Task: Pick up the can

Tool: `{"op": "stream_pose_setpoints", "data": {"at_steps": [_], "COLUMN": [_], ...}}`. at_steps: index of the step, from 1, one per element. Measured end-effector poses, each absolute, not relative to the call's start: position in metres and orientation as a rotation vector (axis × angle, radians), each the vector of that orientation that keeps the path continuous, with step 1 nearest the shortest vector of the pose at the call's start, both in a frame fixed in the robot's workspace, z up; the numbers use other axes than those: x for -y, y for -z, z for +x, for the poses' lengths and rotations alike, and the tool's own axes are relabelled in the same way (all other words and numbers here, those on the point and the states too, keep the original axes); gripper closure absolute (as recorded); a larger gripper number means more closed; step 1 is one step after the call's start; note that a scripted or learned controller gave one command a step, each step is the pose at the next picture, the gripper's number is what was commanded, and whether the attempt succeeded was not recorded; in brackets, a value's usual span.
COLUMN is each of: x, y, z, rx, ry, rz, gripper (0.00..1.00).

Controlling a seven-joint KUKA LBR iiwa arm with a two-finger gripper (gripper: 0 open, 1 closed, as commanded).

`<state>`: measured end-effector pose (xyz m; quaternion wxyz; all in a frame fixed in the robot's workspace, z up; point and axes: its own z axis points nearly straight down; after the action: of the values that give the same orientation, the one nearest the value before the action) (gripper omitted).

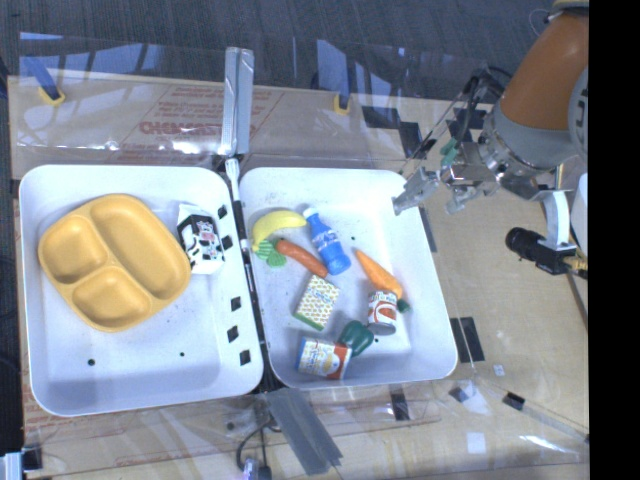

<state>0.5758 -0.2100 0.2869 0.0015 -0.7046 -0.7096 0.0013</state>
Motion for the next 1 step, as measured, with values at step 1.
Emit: {"op": "stream_pose_setpoints", "data": {"at_steps": [1], "x": [0.1439], "y": [-0.2241], "z": [0.4837], "rx": [2.435], "ry": [-0.003], "rz": [-1.979], "gripper": [0.00]}}
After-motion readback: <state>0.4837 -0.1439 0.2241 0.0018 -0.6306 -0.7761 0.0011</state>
